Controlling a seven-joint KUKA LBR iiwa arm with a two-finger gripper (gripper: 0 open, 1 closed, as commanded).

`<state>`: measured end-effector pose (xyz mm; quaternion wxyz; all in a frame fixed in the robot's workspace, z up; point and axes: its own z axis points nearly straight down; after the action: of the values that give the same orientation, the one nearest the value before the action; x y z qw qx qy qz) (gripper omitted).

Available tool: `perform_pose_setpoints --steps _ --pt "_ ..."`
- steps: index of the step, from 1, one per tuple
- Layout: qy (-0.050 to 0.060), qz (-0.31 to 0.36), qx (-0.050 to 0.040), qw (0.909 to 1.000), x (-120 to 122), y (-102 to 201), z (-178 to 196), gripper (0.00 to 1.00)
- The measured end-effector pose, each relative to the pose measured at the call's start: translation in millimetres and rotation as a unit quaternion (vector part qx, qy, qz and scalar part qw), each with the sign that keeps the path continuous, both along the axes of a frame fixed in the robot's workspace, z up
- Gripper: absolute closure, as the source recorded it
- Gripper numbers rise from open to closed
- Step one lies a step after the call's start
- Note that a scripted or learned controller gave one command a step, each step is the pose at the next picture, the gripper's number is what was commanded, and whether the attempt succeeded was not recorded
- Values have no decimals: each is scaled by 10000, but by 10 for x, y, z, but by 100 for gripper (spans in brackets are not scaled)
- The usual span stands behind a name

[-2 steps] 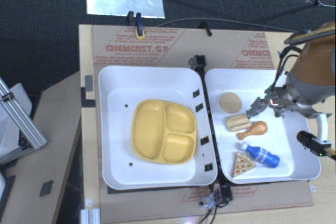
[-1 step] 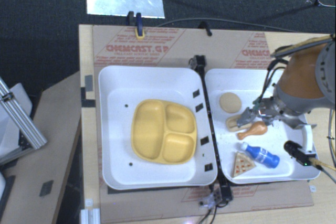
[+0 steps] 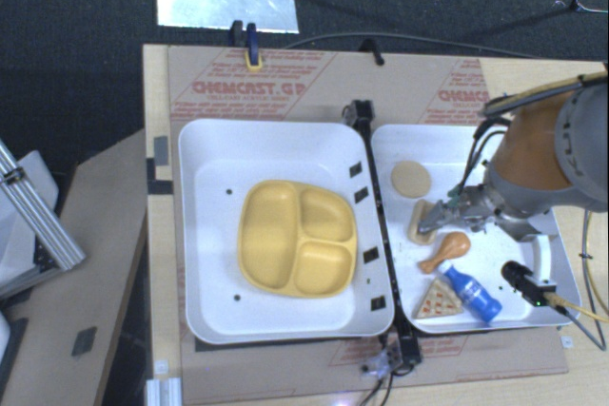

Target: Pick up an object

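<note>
**Gripper low in the crowded right bin**

The right bin holds every loose item, most of them gathered in its near and middle parts, so bare white floor lies mainly along its far wall and far corners. The left bin has open floor only as a ring around the yellow divided plate, which sits centred with a clear margin to each wall. A black strip with clips runs between the two bins.

The arm reaches in over the right bin's right rim, and the gripper sits low near the bin's centre. Whether its fingers are spread or closed cannot be told.

A tan round cookie lies flat just beyond the gripper, apart from it. A beige bread-like piece lies just beside the gripper tip, partly covered by it. An orange-brown drumstick lies immediately nearer, angled. Toward the near rim rest a triangular pizza slice and a blue bottle on its side, touching each other.
</note>
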<state>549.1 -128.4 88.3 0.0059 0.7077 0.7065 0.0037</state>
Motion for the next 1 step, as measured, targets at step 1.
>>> perform_pose_setpoints --steps 1 --pt "-42 22 18 10000 30 26 144 100"
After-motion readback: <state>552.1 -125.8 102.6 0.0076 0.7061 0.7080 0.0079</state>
